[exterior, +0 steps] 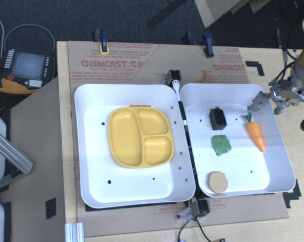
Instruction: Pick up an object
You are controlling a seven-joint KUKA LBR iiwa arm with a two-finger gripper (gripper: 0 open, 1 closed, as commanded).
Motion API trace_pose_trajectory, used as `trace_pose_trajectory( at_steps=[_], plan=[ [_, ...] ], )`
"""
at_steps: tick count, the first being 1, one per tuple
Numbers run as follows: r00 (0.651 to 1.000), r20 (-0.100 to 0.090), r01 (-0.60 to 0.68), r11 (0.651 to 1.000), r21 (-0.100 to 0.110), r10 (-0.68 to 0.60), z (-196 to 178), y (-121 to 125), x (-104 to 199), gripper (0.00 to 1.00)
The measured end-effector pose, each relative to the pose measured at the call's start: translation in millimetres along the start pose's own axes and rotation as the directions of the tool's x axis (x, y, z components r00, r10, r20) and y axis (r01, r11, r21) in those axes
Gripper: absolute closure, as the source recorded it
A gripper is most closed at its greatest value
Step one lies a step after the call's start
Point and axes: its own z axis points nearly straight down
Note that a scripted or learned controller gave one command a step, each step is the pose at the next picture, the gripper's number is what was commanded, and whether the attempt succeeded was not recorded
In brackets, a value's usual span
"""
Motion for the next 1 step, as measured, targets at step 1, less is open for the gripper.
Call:
trace_pose_trajectory(
  at_steps=[1],
  plan=[
    [1.000, 0.004, 0.004, 1.000, -0.014, -0.004, -8.2, 3.4, 0.7, 0.00]
  ],
)
